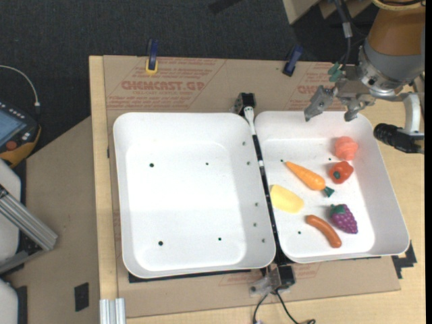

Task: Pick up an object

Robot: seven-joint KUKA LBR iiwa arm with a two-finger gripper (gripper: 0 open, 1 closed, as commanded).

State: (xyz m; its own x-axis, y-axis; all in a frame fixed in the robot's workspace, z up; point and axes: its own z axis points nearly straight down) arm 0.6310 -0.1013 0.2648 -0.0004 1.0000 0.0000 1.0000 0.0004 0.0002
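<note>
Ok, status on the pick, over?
Gripper open, above right bin far edge, holding nothing. Toy foods untouched; pink peach nearest. Nothing in the way.

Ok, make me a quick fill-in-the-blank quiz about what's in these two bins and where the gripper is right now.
1. All the toy foods lie in the ____ bin as the camera sees it.
2. The gripper hangs with its fingers ____, holding nothing.
3. The purple grapes lie right beside the ____.
4. The carrot has a ____ leafy end.

Missing words: right; open; sausage; green
</note>
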